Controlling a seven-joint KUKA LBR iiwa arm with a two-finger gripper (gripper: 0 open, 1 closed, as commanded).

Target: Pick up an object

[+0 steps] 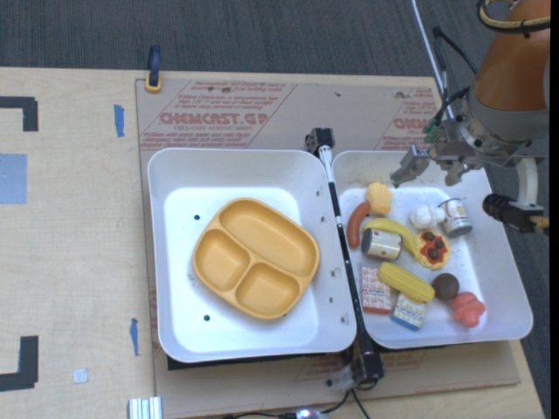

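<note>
The right bin [502,260] holds several small toy foods: a yellow-orange piece [378,197], a red sausage [356,223], a banana [397,230], a silver can [382,245], a white lump [423,216], a small tin [454,217], a pizza slice [432,250], a corn cob [404,280], a brown ball [445,285] and a red fruit [467,308]. My gripper [429,171] hangs over the bin's far edge, above the white lump and the tin. It is open, with nothing between its fingers.
The left bin [175,234] holds a yellow divided plate [255,258]. A black divider rail [341,243] runs between the bins. A printed card [376,289] and a small blue-yellow box [408,313] lie at the right bin's near side. The arm's orange band [515,55] rises at the far right.
</note>
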